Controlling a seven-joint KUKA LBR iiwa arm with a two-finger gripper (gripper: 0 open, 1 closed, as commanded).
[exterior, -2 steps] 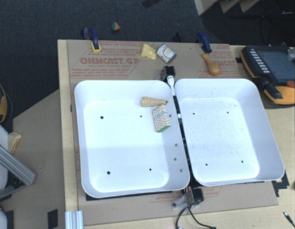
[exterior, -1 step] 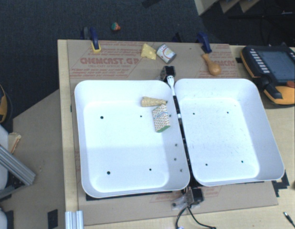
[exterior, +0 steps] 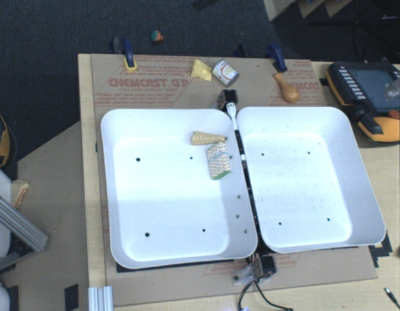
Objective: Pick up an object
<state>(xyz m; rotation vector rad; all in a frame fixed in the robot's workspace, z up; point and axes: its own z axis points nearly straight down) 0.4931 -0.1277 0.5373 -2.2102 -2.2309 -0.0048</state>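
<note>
Two white bins side by side on the bench. Left bin has the goods: a tan cone-shaped piece lying on its side up at approx 1 o'clock of the bin floor, tip pointing to 3 o'clock. Just under it, at its 5 o'clock, a green-and-white patterned packet, touching or v. nearly touching the cone, can't separate them. Both sit close to the bin's right wall.

Right bin: white floor w/ a few dark dots and fine specks.

Gripper state: can't tell, open or closed.

Beyond the bins, on the brown board at 12 o'clock: a yellow chunk w/ a small white-grey box just beside it at its 3 o'clock. Further round to 1 o'clock, an orange-tan wooden thing. Blue clamps grip the board's far edge. Black clip sits where the two bins meet at 12. Pendant-type controller at 2 o'clock, off the board.
</note>
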